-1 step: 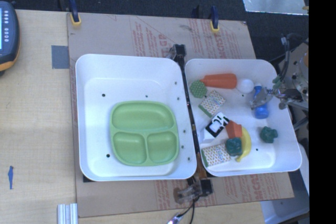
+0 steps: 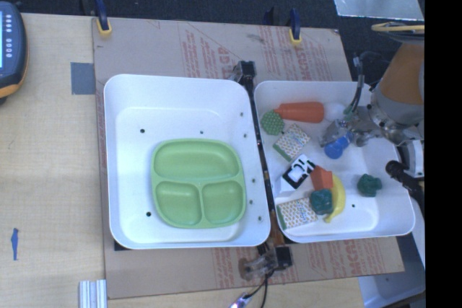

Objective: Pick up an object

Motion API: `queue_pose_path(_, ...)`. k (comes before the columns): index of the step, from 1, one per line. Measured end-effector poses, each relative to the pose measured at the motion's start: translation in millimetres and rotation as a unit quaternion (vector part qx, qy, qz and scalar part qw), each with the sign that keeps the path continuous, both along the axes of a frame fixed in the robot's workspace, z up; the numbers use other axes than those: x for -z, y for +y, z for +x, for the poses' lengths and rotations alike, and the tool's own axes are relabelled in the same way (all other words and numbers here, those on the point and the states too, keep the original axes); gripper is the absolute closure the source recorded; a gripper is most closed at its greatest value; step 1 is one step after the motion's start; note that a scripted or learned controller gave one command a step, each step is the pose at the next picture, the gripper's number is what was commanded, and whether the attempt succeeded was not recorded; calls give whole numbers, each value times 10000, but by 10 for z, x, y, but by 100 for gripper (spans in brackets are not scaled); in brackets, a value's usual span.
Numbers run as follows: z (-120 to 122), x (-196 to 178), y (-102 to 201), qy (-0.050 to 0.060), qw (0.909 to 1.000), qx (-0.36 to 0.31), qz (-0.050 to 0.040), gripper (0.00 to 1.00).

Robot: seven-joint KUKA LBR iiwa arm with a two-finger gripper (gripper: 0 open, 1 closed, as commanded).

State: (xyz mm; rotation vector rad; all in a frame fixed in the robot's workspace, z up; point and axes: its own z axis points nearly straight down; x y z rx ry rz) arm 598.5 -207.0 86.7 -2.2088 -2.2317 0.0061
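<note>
the pincer [image 2: 345,132] hangs low in the right bin [image 2: 375,223], in its upper middle, with the arm [image 2: 401,83] coming in from the right edge over the bin's far corner. a small blue object [image 2: 336,148] lies just under and slightly toward the camera from the pincer's metal tip, so near that it may be touching; whether it sits between the fingers cannot be told from this slant, and how wide the pincer stands cannot be told either. the blue object is roundish, with no clear long axis, so approach angle matters little for it.

other candidates lie close: an orange carrot-shaped piece [image 2: 302,112] just to the left and further back, its long axis running left to right; a dark green lump [image 2: 369,185] nearer the camera and to the right, standing alone on bare floor. the crowded cluster of a yellow banana [image 2: 336,197], a red block [image 2: 321,178] and patterned boxes [image 2: 291,142] sits to the lower left.

my judgement is that the blue object is the likely target, being directly at the pincer. the left bin [image 2: 123,155] carries a green divided plate [image 2: 198,182], well apart from the action
</note>
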Motion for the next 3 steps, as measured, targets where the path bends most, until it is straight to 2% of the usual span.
queue_pose_path(1,-8,-160,-10,-2,10000,-1,1,100)
queue_pose_path(2,-137,-41,792,13,10000,-7,27,100)
queue_pose_path(3,427,-1128,1424,-80,10000,-10,16,100)
